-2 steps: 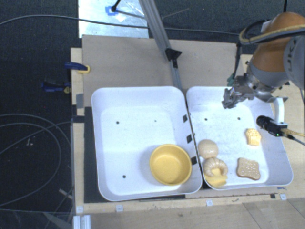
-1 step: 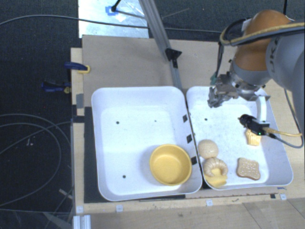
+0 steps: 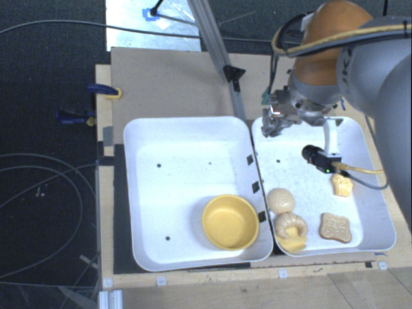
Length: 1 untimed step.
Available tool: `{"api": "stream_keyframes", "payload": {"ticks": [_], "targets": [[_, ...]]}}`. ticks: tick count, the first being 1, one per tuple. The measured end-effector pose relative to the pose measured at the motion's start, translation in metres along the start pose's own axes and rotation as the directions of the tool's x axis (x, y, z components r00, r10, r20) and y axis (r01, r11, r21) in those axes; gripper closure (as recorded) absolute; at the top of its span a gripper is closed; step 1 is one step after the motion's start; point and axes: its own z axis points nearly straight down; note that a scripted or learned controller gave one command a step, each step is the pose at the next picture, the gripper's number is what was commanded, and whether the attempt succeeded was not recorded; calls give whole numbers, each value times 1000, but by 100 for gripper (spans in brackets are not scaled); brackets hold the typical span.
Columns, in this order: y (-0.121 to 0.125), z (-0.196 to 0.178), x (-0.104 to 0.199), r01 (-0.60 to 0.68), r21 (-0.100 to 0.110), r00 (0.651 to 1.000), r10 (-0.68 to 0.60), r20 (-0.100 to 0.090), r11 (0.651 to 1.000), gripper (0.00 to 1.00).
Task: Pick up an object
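Nearest the camera, the left bin (image 3: 187,147) holds a yellow bowl (image 3: 230,221) in its front right corner, upright and close against the wall shared with the right bin (image 3: 380,237). Just across that wall, along the front of the right bin, sit a croissant (image 3: 291,224) with a yellow wedge (image 3: 293,243) touching its front edge, a round pale bun (image 3: 280,200) just behind the croissant, and a slice of toast (image 3: 335,227) to their right, apart from them. A little farther back, near the right wall, lies a small yellow chunk (image 3: 342,185) (cheese, by the look of it).

Farther back still, the arm (image 3: 360,56) reaches over the right bin's rear half, its orange band above the wrist. A black sensor part (image 3: 315,156) with a yellow cable hangs beside it. The gripper (image 3: 273,124) hovers over the bin's back left corner, well apart from all the food pieces; whether the jaws are open or closed I cannot tell, and nothing is seen in them.

Behind the bins, the brown bench (image 3: 167,82) carries a slanted grey pole (image 3: 212,37) and blue clamps (image 3: 96,92) at its left edge.
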Motion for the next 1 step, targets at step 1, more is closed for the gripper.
{"api": "stream_keyframes", "payload": {"ticks": [1], "targets": [[14,-13,52,0,0,1000,0,0,1000,100]]}}
